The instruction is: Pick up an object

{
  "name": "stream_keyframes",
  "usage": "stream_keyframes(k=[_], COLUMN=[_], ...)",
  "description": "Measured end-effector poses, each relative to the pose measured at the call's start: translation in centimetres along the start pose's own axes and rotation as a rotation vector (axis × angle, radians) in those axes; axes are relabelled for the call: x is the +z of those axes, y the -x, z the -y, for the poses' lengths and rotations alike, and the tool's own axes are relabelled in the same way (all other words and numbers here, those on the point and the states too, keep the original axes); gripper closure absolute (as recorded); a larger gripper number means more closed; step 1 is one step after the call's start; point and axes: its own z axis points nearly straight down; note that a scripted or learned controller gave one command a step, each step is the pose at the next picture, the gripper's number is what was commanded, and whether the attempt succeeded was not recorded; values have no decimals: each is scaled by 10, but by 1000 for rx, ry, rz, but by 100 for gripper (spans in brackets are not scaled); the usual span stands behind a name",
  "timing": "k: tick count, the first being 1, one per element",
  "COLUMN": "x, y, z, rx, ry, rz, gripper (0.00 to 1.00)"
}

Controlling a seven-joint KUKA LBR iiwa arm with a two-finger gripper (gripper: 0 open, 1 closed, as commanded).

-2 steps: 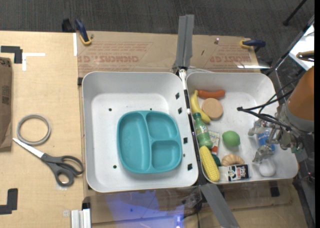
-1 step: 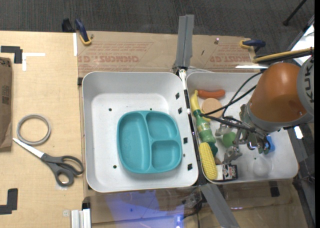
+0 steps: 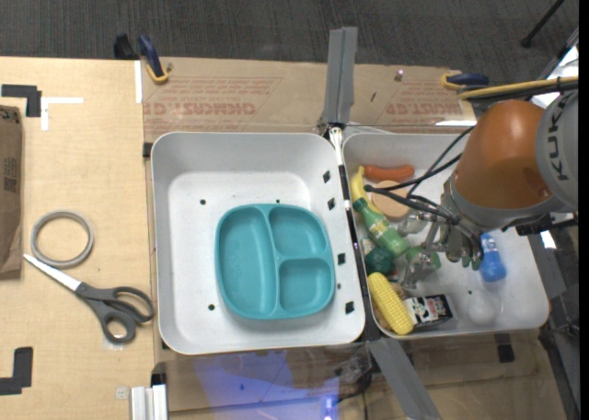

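I have the arm [image 3: 502, 156] reaching in from the right of the frame, its orange band hanging over the right bin [image 3: 525, 317], and the gripper [image 3: 425, 257] is down among the clutter in that bin's left half. From this slant I cannot tell how the claw stands — the wrist and cables cover too much of it — and I see nothing plainly held in it.

The candidates for a pick are all crowded against the left wall of the right bin: a green bottle-like toy [image 3: 382, 234] lying tilted just left of the gripper, a yellow corn cob [image 3: 390, 303] below it near the bottom of the frame, an orange-red piece [image 3: 390, 172] at the top, and a small dark card [image 3: 431, 308] beside the corn. A blue item [image 3: 492, 263] sits apart, toward the right of the wrist. My read is that the gripper is lowered there because the pile is densest there, with the green toy nearest.

The left bin [image 3: 184, 225] holds a teal divided plate [image 3: 274, 262], lying flat in the middle. Outside the bins, at the left of the frame, scissors [image 3: 101, 301] and a tape ring [image 3: 62, 237] rest on the bench.

Crowding is the risk I see here — a neighbour could be nudged instead of grasped.
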Motion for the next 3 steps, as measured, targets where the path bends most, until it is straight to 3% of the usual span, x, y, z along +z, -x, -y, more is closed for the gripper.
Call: stream_keyframes(k=[1,2,3], x=[0,0,1], y=[14,-28,-14], z=[-2,-2,-4], rx=[52,72,549], ry=[0,0,-2], rz=[-1,-3,-3], gripper=[0,0,0])
